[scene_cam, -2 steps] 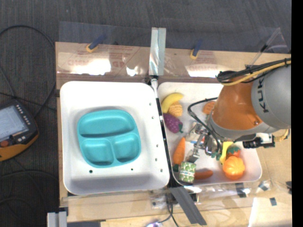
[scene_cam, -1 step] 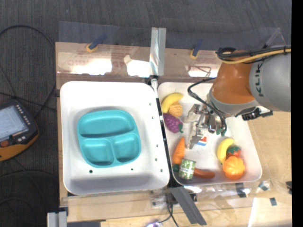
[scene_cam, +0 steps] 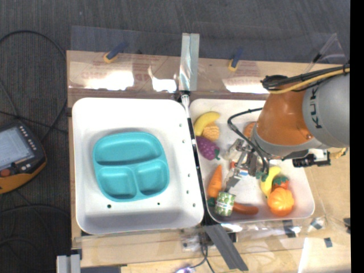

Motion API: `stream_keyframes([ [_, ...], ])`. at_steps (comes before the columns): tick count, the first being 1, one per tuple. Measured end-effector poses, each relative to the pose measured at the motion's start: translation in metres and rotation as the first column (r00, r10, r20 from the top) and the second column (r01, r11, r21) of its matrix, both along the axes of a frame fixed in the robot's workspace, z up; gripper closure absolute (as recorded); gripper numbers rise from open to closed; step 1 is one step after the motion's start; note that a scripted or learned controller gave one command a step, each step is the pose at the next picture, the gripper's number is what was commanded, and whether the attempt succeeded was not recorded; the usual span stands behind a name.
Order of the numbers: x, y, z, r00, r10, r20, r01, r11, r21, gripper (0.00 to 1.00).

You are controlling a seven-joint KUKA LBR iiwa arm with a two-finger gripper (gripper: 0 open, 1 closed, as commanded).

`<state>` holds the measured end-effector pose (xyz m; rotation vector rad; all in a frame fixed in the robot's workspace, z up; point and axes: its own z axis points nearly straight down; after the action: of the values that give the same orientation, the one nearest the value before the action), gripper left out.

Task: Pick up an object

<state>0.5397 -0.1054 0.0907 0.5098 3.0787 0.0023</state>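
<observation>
Two shallow white bins are sitting side by side on a wooden bench, seen from above. The left bin (scene_cam: 85, 152) is holding a teal divided tray (scene_cam: 131, 165). The right bin (scene_cam: 304, 201) is holding toy food: a banana (scene_cam: 205, 120), purple grapes (scene_cam: 207, 148), a carrot (scene_cam: 215, 180), a green can (scene_cam: 225, 203), a red sausage (scene_cam: 245, 210) and an orange pumpkin (scene_cam: 280, 201). The grey and orange arm (scene_cam: 284, 121) is reaching in from the right, its gripper (scene_cam: 243, 166) hanging low over the middle of the right bin, just beside the carrot; whether it is gripping anything cannot be told from this angle
</observation>
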Motion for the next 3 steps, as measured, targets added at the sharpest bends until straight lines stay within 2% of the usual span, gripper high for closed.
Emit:
stream_keyframes([
  [1,0.001,0.007,0.0,0.988,-0.153,-0.006,0.153,0.988,0.0,0.0],
  [2,0.062,-0.036,-0.001,0.953,-0.304,-0.006,0.304,0.953,0.004,0.0],
  [3,0.063,-0.036,0.008,0.953,-0.302,-0.005,0.302,0.953,0.001,1.0],
])
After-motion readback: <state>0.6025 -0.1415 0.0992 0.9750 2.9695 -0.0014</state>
